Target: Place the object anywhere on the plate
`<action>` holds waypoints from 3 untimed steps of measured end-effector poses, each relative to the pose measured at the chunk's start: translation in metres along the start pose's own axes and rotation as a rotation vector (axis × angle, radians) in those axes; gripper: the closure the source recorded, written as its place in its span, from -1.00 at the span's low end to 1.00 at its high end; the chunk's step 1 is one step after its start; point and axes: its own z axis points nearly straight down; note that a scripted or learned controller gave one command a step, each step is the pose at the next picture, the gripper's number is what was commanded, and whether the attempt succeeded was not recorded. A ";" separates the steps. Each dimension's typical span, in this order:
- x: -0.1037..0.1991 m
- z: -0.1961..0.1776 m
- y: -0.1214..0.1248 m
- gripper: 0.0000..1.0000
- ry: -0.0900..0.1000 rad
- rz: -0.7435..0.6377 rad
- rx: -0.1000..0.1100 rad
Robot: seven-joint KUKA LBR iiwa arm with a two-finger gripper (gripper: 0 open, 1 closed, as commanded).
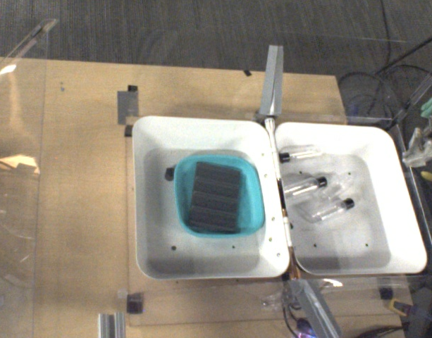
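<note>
lying on a tan wooden bench [75, 210], two white bins [149, 252]; dark carpet [166, 13] beyond; jaws' state: cannot tell.

Over at the right edge, a pale shape [417, 146] with a teal tip sits blurred and cut off by the frame; dark cables [385, 82] loop just above it; too unclear to call whether any of this is part of the arm.

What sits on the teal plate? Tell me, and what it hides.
A dark ribbed block lies on the teal plate in the left bin. It covers the plate's middle, so that surface cannot be seen.
</note>
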 end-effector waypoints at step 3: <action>-0.007 -0.106 -0.040 -1.00 -0.002 0.268 -0.009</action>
